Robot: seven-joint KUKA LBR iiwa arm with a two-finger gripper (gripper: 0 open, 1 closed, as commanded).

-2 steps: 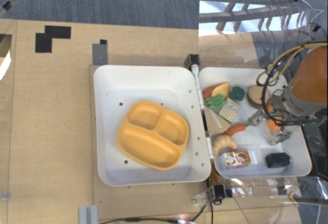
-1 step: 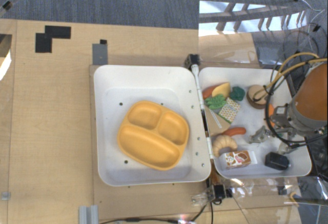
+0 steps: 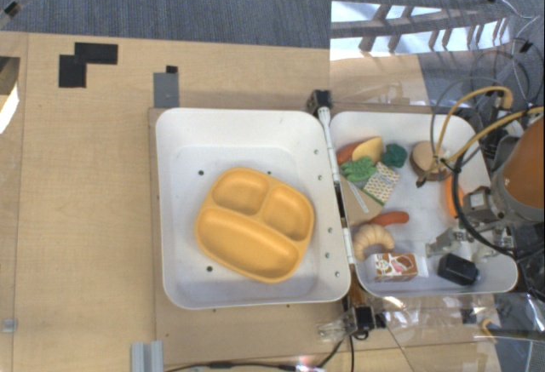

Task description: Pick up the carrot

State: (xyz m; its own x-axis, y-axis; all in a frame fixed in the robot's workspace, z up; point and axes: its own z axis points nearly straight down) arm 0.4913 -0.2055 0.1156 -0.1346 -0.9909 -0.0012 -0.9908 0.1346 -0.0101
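Wooden bench (image 3: 85,217) seen from above, with grey carpet beyond its far edge, bearing two shallow white bins set side by side so that one arm can reach both. Left bin (image 3: 179,277) holds a yellow divided plate (image 3: 255,221), lying flat near its middle. Right bin (image 3: 426,119) holds the toy foods, loosely scattered and mostly apart, as for picking one at a time. Grey arm (image 3: 521,183) enters from the right edge, its cables (image 3: 477,102) looping over the bin's right side; the gripper (image 3: 464,251) hangs low over the near right corner, and whether it is spread or pressed together cannot be told, as the wrist and cables cover it. Nothing is seen held in it. Foods, in falling size: croissant (image 3: 375,236), small carton (image 3: 396,266), red sausage (image 3: 390,218), yellow fruit (image 3: 368,147), green leafy piece (image 3: 361,168). Carrot (image 3: 449,196), judged to be the orange elongated piece by the bin's right wall, lies partly behind the cables, just beyond the gripper, so the pick appears not yet made
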